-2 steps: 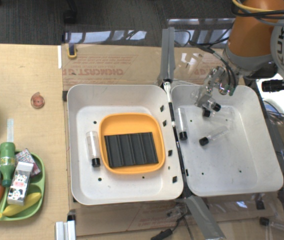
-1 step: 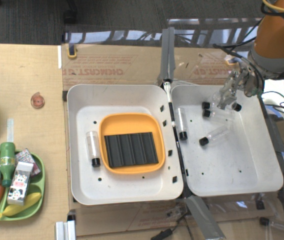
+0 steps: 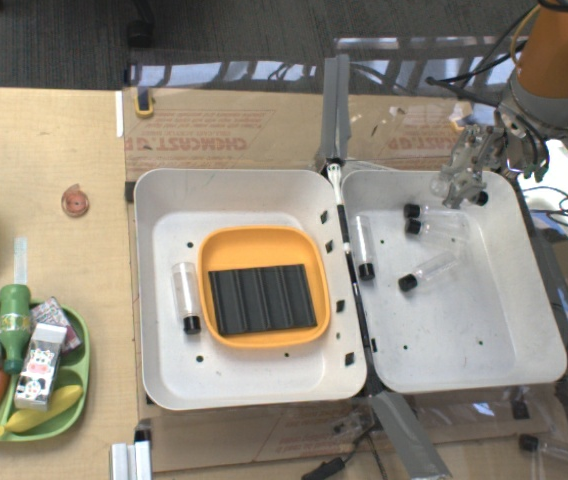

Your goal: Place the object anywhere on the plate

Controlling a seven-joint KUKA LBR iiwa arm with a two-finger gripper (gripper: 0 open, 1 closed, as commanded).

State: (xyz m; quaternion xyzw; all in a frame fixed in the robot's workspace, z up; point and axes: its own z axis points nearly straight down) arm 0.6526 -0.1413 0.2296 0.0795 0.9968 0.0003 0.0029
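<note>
Your pincer point(image 3: 467, 180) hangs at the upper right of the frame, over the far rim of the right bin point(image 3: 524, 358); you cannot tell how it is set from this slant. Just below it, in the bin's upper part, lies a clear vial with a black cap point(image 3: 434, 220), its cap end near the pincer tip. A second clear vial point(image 3: 426, 271) lies a little lower toward the middle of that bin, and a third point(image 3: 363, 248) rests against the bin's left wall, black cap pointing down the frame. In the left bin point(image 3: 164, 368) you have the orange plate point(image 3: 262, 288) near the centre, carrying a dark ribbed insert point(image 3: 264, 298). A fourth vial point(image 3: 185, 296) lies just beside the plate's left edge, on the bin floor, not on the plate. Far left on the counter point(image 3: 44, 148) sits a green tray point(image 3: 64, 408) of toy food and a small bottle.
</note>
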